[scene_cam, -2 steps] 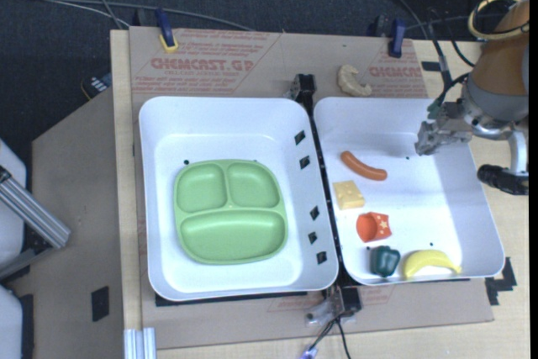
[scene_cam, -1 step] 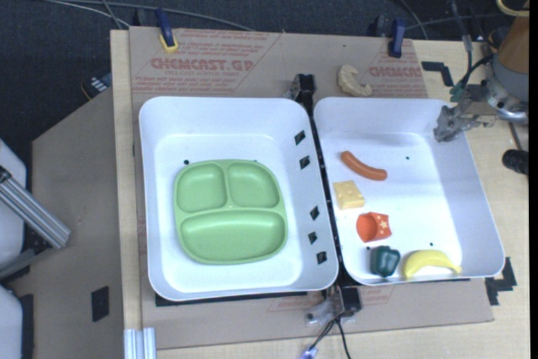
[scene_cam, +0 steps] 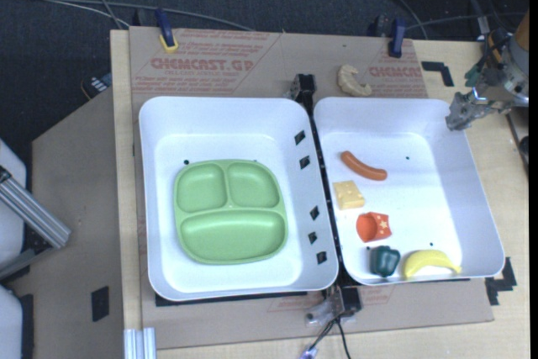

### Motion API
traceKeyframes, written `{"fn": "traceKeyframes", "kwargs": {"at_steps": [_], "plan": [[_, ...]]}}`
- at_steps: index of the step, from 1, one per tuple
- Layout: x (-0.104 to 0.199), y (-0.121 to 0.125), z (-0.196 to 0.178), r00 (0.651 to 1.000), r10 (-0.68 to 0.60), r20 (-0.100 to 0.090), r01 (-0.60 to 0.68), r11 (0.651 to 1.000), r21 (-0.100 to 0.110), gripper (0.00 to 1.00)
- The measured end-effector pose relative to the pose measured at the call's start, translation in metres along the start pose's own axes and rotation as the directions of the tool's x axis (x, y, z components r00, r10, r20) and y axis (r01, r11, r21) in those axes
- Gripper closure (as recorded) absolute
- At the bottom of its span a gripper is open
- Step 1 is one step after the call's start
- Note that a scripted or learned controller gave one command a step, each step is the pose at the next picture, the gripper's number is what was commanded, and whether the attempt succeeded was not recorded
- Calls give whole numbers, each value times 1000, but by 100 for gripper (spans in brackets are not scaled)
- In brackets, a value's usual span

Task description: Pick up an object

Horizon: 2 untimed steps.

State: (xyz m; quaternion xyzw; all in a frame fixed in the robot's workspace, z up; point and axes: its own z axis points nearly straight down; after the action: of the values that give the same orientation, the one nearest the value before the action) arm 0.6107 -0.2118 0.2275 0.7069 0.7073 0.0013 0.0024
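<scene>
In the right bin (scene_cam: pixel 437 172) lie an orange sausage (scene_cam: pixel 363 166), a yellow cheese wedge (scene_cam: pixel 349 194), a red piece with yellow spots (scene_cam: pixel 373 226), a dark green pepper (scene_cam: pixel 385 261) and a yellow banana (scene_cam: pixel 430 263). My gripper (scene_cam: pixel 464 109) hangs at the bin's far right corner, above the rim, well away from all of these. Nothing shows between its fingers.
The left bin (scene_cam: pixel 160 181) holds a green divided plate (scene_cam: pixel 229 210). A beige scrap (scene_cam: pixel 354 80) lies on the cardboard behind the right bin. Clamps (scene_cam: pixel 167 36) hold the board's far edge. Cables run across the dark floor beyond.
</scene>
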Motion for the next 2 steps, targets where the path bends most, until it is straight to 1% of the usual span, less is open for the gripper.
{"fn": "traceKeyframes", "kwargs": {"at_steps": [1,2], "plan": [[0,2,-55,1000,0,1,0,1000,-3,100],[42,4,-48,1000,-3,-3,3,1000,7,100]]}}
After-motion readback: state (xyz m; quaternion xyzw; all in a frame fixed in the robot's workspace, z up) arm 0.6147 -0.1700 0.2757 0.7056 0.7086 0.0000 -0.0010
